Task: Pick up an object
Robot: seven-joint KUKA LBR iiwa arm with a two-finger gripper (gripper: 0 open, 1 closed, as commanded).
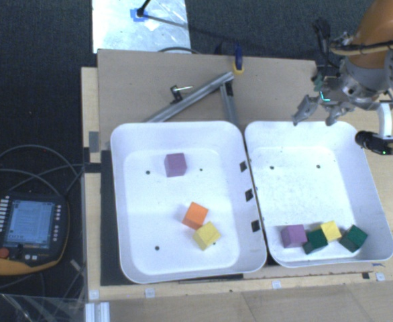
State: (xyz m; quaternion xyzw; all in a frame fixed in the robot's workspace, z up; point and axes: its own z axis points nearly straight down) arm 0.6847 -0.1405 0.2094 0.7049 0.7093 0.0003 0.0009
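Observation:
My gripper point(318, 113) hangs above the far edge of the right bin point(364, 173), its two fingers spread open with nothing between them. In the left bin point(126, 200) lie a purple cube point(175, 164), an orange cube point(195, 215) and a yellow cube point(207, 235) touching the orange one. Along the right bin's near wall sit a purple cube point(293, 235), a dark green cube point(314, 240), a yellow cube point(330, 231) and another dark green cube point(353, 237). All cubes are well away from the gripper.
A metal bar point(193, 96) lies slanted on the brown board behind the left bin. A teach pendant point(23, 230) with cables rests on the floor at the left. A shiny sheet point(139, 15) lies at the back.

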